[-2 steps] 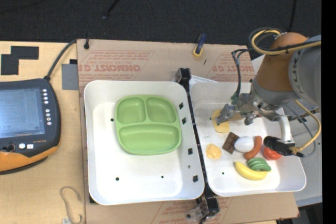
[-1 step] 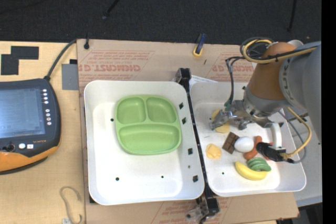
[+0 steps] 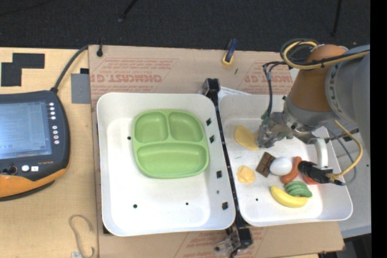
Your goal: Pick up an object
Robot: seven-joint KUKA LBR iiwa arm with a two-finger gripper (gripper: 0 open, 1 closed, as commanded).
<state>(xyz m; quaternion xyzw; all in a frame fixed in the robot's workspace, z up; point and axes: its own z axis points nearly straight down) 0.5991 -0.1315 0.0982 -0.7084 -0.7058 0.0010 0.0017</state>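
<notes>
Gripper low in the right white bin, fingertips just beside the pale yellow wedge-shaped toy piece. Whether it is apart or together: can't tell, too dark and small.

Nothing visibly held. Candidate objects all in the right bin: yellow wedge at upper left, small yellow cube-like block below it, brown chocolate-like bar, white egg-shaped ball, orange carrot-like piece, yellow plastic banana with a green ridged piece against it.

The green three-compartment plastic tray sits in the left white bin.

Judgement: wedge looks like light, rigid, smooth toy plastic, so probably slippery. Best grip is likely across its narrow width, near the thicker middle, not the tapered tip. Egg would likely roll; the clustered pieces crowd each other.
</notes>
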